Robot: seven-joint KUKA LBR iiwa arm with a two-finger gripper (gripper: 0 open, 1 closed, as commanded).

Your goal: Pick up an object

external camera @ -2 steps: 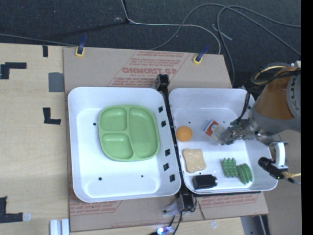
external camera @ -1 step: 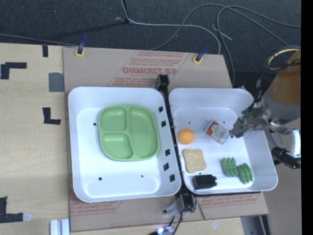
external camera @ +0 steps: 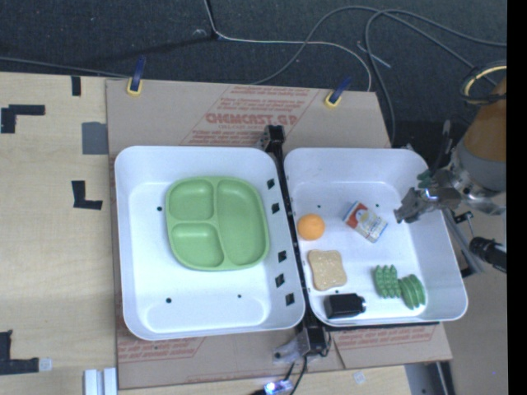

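Camera view: your gripper (external camera: 409, 206) hovers over the right bin (external camera: 432, 245), just right of the carton (external camera: 364, 220); grip state unclear, nothing visibly held. Approach step, by my read. Next: centre over carton, descend.

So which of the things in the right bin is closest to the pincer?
The red and white packet, lying just left of the pincer; the orange ball, toast, green toy and black block lie farther off.
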